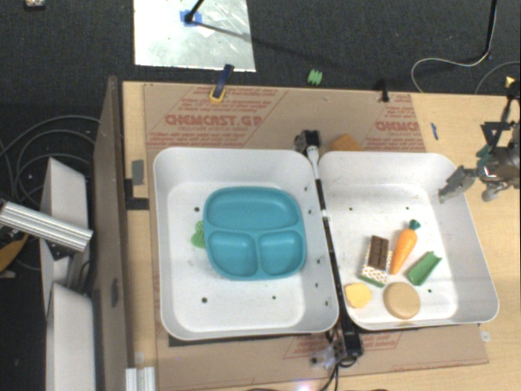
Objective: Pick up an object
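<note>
- I see the gripper (466,182) at the right edge of the view, hovering over the upper right corner of the right bin (383,169); I cannot tell whether its fingers are apart or together, as the wrist hardware blurs them.
- Nothing sits between them that I can make out, so I judge the pick not yet begun.
- The objects cluster in the lower half of that bin, down and to the left of the gripper in the view, well apart from it.
- The toy carrot (404,248) is the nearest candidate: its long axis runs close to vertical in the view, slightly tilted, green top pointing up toward the far rim and orange tip pointing down.
- The green piece (424,267) lies just beside it to the right, its long axis diagonal, from lower left to upper right.
- The brown block (378,253) lies just left of the carrot, long axis also near vertical.
- A tan round disc (401,300) and a yellow piece (357,295) lie below these, near the front rim.
- The left bin (175,218) holds a blue divided plate (254,232).
- My judgement: the coming move means travelling down-left, then setting the fingers across the carrot's narrow width.
</note>
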`<control>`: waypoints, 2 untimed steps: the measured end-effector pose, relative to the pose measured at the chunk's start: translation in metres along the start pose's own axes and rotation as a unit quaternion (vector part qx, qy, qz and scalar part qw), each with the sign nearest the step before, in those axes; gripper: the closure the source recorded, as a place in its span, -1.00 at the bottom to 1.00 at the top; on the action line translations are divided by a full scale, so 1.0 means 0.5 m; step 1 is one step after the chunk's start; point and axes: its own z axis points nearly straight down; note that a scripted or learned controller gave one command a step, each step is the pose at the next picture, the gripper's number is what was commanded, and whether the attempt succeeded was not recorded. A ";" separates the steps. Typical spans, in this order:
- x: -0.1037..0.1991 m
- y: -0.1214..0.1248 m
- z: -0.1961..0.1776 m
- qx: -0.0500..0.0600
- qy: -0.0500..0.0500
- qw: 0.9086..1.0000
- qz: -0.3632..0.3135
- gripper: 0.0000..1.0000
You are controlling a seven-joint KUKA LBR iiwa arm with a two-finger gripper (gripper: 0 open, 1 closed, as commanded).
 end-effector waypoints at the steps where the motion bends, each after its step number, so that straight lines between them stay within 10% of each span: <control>1: 0.078 -0.038 0.179 0.005 0.003 1.000 -0.002 -1.00; 2: 0.081 -0.084 0.354 -0.004 0.002 1.000 0.002 -1.00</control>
